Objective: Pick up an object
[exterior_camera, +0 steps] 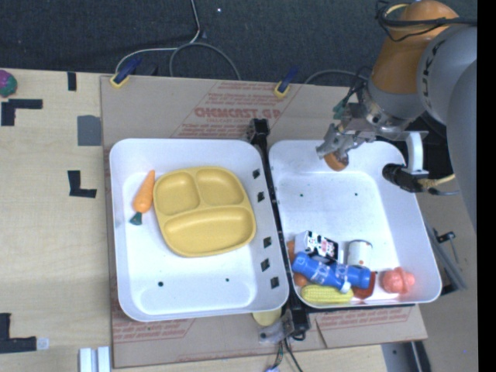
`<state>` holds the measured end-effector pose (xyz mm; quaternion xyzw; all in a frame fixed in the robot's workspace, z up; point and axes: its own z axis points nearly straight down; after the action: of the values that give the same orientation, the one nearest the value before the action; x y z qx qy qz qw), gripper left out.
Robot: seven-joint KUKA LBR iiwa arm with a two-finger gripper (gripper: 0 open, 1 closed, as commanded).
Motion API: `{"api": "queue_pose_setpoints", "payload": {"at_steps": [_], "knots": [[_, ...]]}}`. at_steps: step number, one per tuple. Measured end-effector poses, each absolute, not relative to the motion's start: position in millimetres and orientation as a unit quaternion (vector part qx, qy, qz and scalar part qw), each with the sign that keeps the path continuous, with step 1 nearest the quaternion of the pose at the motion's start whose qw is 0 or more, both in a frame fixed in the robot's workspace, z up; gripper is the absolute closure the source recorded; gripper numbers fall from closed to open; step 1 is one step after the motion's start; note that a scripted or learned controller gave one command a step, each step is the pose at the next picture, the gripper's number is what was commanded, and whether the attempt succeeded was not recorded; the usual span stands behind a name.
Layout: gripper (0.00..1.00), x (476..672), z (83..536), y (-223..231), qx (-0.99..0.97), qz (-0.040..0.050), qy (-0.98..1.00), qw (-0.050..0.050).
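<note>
Above, the gripper (338, 152) held a small orange object (336, 160) between its fingers; bottle (332, 274), can (357, 253) and corn (325, 294) lay well below them, nothing obstructing.

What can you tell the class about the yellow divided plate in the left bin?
The yellow divided plate looks like smooth moulded plastic, with rounded corners. It has three compartments: two small ones along the far side and one long one nearer the camera. It lies flat, slightly turned, on the floor of the left bin. A toy carrot lies beside its left edge.

Grey arm (457, 68) with orange band, black cables, metal claw (341, 142).
</note>
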<state>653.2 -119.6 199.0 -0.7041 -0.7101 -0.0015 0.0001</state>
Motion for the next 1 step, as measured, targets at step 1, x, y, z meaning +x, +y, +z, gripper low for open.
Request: {"api": "queue_pose_setpoints", "payload": {"at_steps": [1], "knots": [[1.00,623.0,193.9,-64.4,-0.706,0.0010,-0.709,0.001]]}}
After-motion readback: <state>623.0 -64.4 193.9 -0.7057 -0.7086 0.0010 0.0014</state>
